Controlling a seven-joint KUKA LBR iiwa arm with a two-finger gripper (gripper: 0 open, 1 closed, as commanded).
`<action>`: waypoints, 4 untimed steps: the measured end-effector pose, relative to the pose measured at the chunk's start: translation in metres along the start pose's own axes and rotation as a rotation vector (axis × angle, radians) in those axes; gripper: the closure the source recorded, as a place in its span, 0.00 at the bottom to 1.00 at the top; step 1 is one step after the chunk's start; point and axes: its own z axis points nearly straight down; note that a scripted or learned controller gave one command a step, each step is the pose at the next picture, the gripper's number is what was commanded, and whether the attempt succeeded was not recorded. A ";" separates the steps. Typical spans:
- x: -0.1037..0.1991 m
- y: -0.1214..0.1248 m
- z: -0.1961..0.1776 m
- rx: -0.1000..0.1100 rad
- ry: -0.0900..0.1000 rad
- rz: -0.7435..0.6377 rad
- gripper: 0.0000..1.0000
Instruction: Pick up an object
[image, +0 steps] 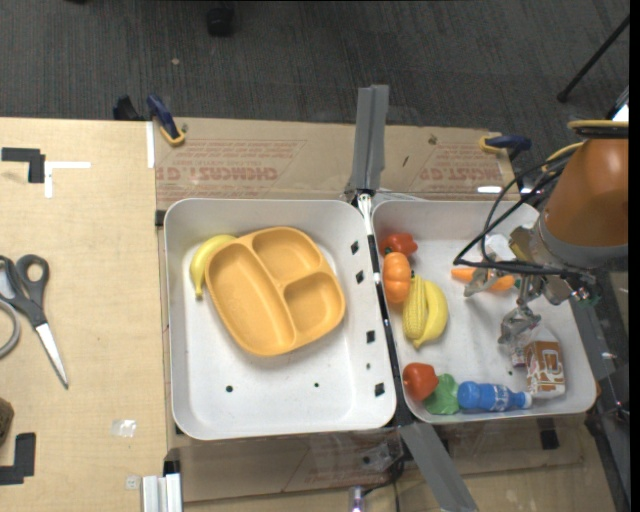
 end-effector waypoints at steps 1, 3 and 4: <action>0.013 0.097 0.001 -0.002 0.001 -0.010 0.00; -0.109 0.047 0.000 0.000 -0.003 -0.068 0.00; -0.004 0.046 0.000 0.000 -0.001 0.015 0.00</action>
